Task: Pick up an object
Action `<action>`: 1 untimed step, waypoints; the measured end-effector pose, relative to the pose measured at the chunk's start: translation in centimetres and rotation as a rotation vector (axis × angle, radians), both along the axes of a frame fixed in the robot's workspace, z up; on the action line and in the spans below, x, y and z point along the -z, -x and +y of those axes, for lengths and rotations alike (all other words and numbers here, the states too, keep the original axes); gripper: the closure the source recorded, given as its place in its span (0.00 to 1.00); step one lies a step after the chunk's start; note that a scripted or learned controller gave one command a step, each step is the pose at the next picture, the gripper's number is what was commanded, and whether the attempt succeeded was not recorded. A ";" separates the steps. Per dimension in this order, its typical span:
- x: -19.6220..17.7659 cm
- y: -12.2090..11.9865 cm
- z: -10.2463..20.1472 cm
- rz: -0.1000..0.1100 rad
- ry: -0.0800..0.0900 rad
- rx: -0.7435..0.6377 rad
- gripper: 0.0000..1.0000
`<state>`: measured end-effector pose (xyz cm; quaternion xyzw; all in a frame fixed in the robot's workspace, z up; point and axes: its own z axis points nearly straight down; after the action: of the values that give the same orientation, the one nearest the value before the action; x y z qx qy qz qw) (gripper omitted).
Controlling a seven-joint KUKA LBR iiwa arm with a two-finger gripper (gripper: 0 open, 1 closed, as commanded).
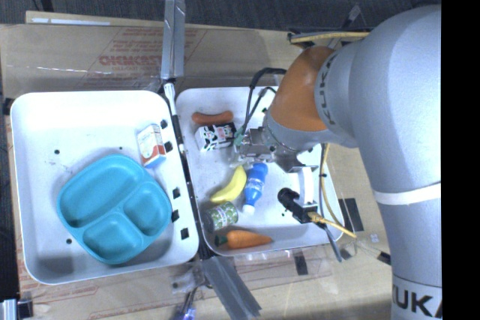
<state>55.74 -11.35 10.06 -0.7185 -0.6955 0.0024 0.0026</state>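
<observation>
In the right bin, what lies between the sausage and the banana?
In the camera view, the black-and-white cow toy lies between the sausage and the banana.

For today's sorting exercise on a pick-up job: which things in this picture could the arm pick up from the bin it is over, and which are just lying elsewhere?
Candidates in the right bin, under the gripper:
blue bottle
banana
carrot
sausage
green can
black-and-white toy

Lying about in the left bin:
blue divided tray
small red-and-white carton
</observation>
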 end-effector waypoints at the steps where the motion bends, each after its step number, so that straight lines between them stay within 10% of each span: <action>1: -12.1 0.1 4.5 -0.007 -0.001 -0.174 1.00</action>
<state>55.65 -6.86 22.16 -0.6555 -0.7552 0.0001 0.0003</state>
